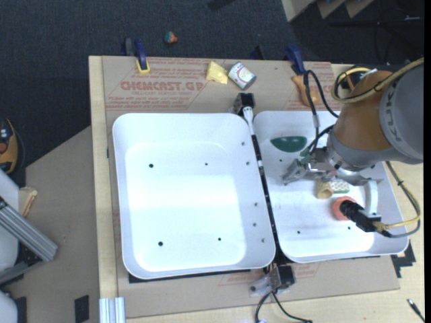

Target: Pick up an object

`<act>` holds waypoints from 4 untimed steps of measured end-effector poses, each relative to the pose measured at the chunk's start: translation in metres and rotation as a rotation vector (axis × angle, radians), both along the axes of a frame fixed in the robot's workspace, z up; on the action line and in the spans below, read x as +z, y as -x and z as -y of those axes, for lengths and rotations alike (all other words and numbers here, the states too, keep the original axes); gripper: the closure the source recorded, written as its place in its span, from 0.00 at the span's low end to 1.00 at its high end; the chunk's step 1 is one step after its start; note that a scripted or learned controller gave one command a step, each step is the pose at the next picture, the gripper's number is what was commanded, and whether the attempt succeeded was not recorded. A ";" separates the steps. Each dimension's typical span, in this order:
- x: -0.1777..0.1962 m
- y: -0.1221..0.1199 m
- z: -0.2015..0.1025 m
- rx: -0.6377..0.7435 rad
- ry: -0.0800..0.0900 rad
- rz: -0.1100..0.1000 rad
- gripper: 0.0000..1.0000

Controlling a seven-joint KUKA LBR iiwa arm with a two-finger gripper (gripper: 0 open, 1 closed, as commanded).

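Observation:
My gripper (294, 171) hangs low over the middle of the right bin (296, 237), pointing left, with the grey arm and its orange band behind it to the right. A dark green rounded object (289, 142) lies just beyond the gripper toward the bin's back. A small tan piece (325, 192) rests right under the wrist. Beside it, nearer the front right, sits a red-orange object (339, 207). A pale patterned item (342, 184) is partly hidden beneath the wrist. Nothing is visibly held.
The left bin (135, 136) lies beside the right one, their rims meeting along a black-edged seam. Behind the bins on the board lie a yellow scrap (217, 73) and a small white box (241, 76). Blue clamps (141, 54) hold the board's back edge.

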State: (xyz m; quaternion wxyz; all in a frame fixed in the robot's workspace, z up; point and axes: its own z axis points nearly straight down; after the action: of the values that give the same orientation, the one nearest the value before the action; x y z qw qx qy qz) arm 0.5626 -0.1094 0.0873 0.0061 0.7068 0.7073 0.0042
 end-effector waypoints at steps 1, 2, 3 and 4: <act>-0.002 -0.076 0.004 0.002 0.000 -0.006 0.00; -0.002 -0.094 -0.017 0.002 -0.002 -0.010 0.00; 0.006 -0.089 -0.015 0.000 -0.004 -0.033 1.00; 0.007 -0.067 -0.012 -0.002 -0.004 -0.018 1.00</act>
State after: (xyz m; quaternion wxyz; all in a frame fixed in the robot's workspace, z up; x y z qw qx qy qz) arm 0.6298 -0.0971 0.0945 -0.0016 0.7075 0.7067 -0.0011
